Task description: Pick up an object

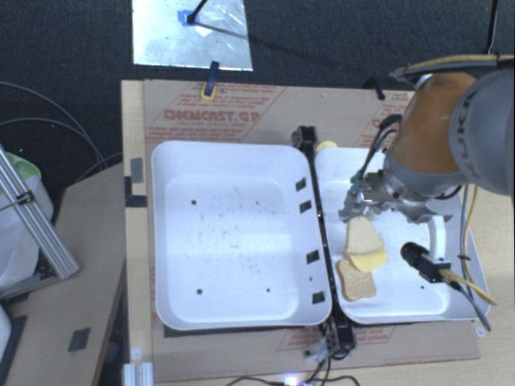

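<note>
Camera view had the gripper [356, 203] hovering just above the pale slice [364, 236], its state impossible to tell. This looked like the reach step, with lowering and closing seemingly next.

Count, white bins: 2, side by side: left bin [233, 215], right bin [396, 294].

Flat slices: 3, all in the right bin near its left edge, touching in a row:
- pale slice [362, 233]: 1
- yellow slice [368, 260]: 1
- tan bread slice [356, 282]: 1

Small yellow round item [326, 145]: 1, at the right bin's far left corner.
</note>
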### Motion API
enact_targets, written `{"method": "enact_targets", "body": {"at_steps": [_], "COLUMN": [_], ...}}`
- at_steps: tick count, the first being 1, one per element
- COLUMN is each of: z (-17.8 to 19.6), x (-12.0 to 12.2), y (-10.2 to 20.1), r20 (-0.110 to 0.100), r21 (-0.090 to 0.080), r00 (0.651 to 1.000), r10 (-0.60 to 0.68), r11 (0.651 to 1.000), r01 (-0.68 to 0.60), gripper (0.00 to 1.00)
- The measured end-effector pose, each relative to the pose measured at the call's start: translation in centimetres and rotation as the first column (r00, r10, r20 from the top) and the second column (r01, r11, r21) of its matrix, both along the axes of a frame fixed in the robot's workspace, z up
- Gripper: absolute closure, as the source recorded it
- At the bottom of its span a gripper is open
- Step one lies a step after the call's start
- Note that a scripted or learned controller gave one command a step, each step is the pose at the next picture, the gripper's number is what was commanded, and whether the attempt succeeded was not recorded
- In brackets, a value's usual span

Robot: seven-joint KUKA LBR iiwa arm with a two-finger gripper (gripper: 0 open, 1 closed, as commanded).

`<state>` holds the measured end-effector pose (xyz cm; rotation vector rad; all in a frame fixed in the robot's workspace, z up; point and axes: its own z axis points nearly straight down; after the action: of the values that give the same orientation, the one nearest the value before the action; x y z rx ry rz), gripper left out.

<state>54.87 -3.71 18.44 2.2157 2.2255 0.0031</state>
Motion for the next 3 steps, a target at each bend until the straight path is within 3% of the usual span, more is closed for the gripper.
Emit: {"method": "enact_targets", "body": {"at_steps": [1,2,3], "z": [15.3,12.1,19.9], "x": [-2.7,-5.8,-6.2], "y": [2.0,7.9,12.5], "r20": [0.012,-0.003,0.007], "r21": [0.000,0.002,0.003], "r00": [1.000,1.000,1.000], "r10": [0.004,0.005,0.005], "r11": [1.000,1.000,1.000], "r01": [-0.004,-0.005,-0.005], "gripper": [1.00,1.00,1.00]}}
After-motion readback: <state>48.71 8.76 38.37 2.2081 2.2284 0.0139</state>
